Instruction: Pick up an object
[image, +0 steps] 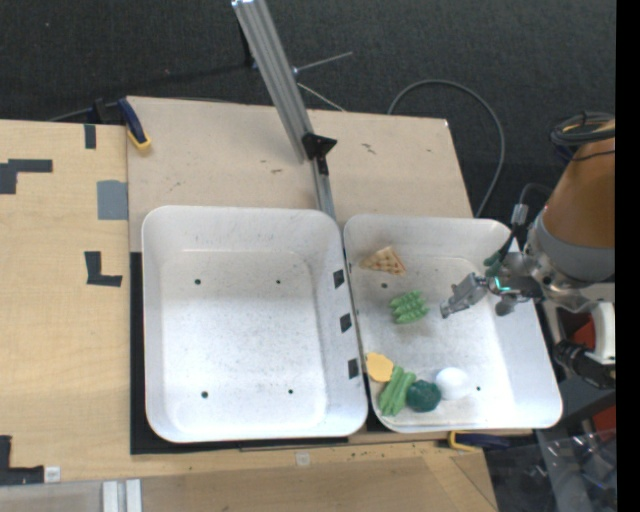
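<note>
White plastic, two bins side by side: the left bin (240, 320) and the right bin (520, 390), where all the objects sit. I see my gripper (462, 297) hovering over the right bin's middle, near its right rim, and I cannot tell how the claw is set; nothing shows between its tips. A green piece (408, 308) lies just left of it, with bare floor between. A waffle wedge (383, 262) sits nearer the far rim. By the near rim cluster a yellow piece (379, 367), green stalks (396, 391), a dark green ball (423, 396) and a white ball (452, 381). The wooden bench (60, 250) lies around, dark carpet (120, 45) beyond.
</note>
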